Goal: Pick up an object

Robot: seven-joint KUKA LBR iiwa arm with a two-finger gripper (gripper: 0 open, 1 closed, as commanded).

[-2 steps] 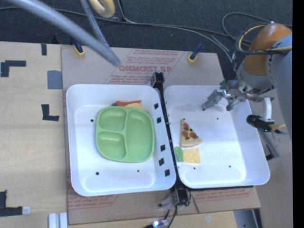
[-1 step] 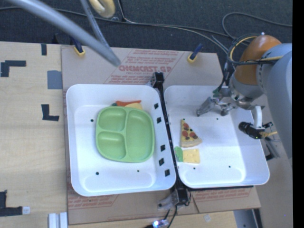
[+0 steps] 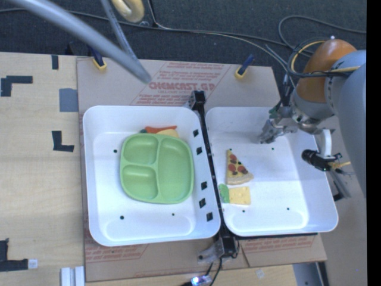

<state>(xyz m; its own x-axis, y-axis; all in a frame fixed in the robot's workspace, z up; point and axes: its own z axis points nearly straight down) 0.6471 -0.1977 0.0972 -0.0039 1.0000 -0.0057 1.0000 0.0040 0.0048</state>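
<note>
In the right bin [image 3: 309, 216] a pizza slice [image 3: 236, 167] lies near the left wall. Just below it sits a yellow cheese square [image 3: 240, 195] with a small green piece [image 3: 224, 192] at its left side. My gripper [image 3: 269, 133] hangs low over the bin's upper right part, well to the right of the pizza slice and apart from it. Nothing shows between its fingers. In the left bin [image 3: 98, 213] a green divided plate [image 3: 157, 167] lies flat, with orange and yellow bits [image 3: 162, 130] peeking out behind its top edge.
The grey arm with its orange band [image 3: 326, 64] stands over the right bin's far right corner. A black divider with clips [image 3: 203, 159] runs between the bins. Cables [image 3: 262, 43] cross the dark floor behind the bench. A grey pole [image 3: 77, 25] slants across the upper left.
</note>
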